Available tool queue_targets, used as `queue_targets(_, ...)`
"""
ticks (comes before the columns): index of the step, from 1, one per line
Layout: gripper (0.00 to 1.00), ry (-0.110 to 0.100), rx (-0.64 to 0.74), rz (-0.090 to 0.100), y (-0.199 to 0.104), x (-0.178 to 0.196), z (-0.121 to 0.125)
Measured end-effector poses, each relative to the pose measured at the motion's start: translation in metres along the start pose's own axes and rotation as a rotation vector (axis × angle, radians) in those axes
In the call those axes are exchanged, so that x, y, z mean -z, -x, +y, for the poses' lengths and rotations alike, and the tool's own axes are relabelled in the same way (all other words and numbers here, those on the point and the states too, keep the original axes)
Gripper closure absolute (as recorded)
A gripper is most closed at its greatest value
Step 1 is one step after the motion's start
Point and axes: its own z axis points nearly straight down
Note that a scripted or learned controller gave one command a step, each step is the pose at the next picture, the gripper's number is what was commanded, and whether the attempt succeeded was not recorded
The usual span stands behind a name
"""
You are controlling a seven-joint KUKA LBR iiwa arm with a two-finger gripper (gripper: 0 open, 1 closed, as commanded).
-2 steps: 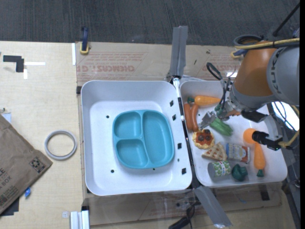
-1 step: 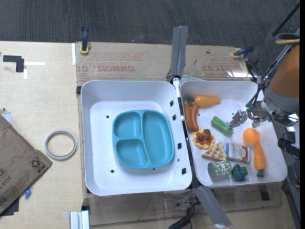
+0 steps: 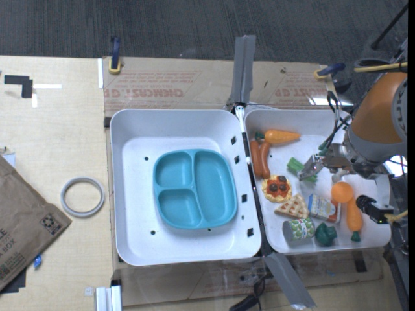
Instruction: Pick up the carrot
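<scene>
Carrot (image 3: 281, 135) sits in the right-hand bin (image 3: 381, 238), close to that bin's far wall and just right of the upper end of the hot dog (image 3: 260, 159), which lies along the divider between the two bins. Its long axis runs roughly left to right across the bin, the green stub pointing toward the divider and the tapered orange tip pointing toward the arm. From the claw (image 3: 312, 168), the carrot lies up and to the left, toward the far wall, a short way off and not touching; a small green piece (image 3: 296, 166) rests between them, just left of the claw. Whether the claw is spread or pressed together I cannot tell, as its tips blur into the clutter beneath. Judging from this, the coming move calls for a shift toward the far wall, with the grip set across the carrot's short width. Readable writing is sparse: the cardboard (image 3: 168, 86) behind the left bin (image 3: 120, 173) bears red print reading "CHEMCO", seen upside down, and the brown box (image 3: 23, 225) far left of that bin shows "BOX".
</scene>
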Motion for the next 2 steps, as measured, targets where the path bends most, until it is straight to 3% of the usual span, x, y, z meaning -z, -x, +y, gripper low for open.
queue_targets(1,0.0,0.003,-0.222,-0.002,-0.054,-0.007,-0.054)
queue_targets(2,0.0,0.001,-0.198,-0.002,-0.005,0.094,-0.03)
